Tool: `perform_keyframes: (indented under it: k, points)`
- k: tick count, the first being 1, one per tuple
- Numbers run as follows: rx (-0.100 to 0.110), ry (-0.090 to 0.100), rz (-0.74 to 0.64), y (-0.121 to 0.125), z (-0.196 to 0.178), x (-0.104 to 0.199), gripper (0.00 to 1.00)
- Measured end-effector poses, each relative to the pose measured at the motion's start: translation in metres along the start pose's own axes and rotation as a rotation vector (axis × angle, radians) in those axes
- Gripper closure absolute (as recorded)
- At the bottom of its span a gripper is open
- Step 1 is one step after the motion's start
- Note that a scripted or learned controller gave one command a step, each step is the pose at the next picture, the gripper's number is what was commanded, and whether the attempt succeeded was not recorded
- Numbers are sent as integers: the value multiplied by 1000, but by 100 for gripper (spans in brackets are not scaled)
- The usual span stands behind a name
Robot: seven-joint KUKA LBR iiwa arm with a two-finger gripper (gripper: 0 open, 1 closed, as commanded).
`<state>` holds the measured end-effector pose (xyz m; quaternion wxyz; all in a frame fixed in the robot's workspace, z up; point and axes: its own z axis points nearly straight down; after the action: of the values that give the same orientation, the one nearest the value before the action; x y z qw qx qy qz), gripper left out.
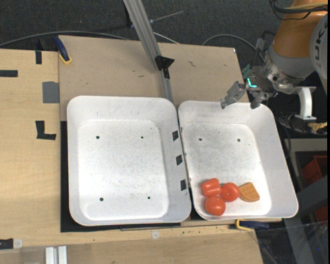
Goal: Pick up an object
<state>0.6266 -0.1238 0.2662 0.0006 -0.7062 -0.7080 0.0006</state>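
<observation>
Since any object will do, we look to the right bin (275,147), where 3 red tomatoes (215,194) and 1 orange cracker (249,192) sit bunched at its near edge. The tomatoes touch one another in a tight cluster, and the cracker lies just beside the right-hand tomato, apparently touching it. The left bin (82,147) beside it holds none of them.

We judge the tomatoes to be small toy pieces: light, rounded, probably smooth and a little slippery, so they may roll or squirt out of a pinch that lands off-centre. We would take 1 across its widest middle. Because they are packed together, a finger may have no gap to enter; the tomato on the left of the cluster, with bare bin floor on its outer side, looks the easiest. The cracker seems flat, stiff and low, which makes it harder to get fingers around.

The end effector (241,97) hangs over the far rim of the right bin, and we see its 2 fingers spread apart with nothing between them. The cluster lies well apart from it, at the opposite, near end of the same bin and slightly toward the bin's left side, so we expect a long reach toward the camera and then a descent.
</observation>
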Motion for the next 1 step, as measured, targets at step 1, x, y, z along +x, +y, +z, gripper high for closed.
perform_keyframes:
  k: [1]
  points:
    - [5, 0, 1, -11, 52, 3, 0]
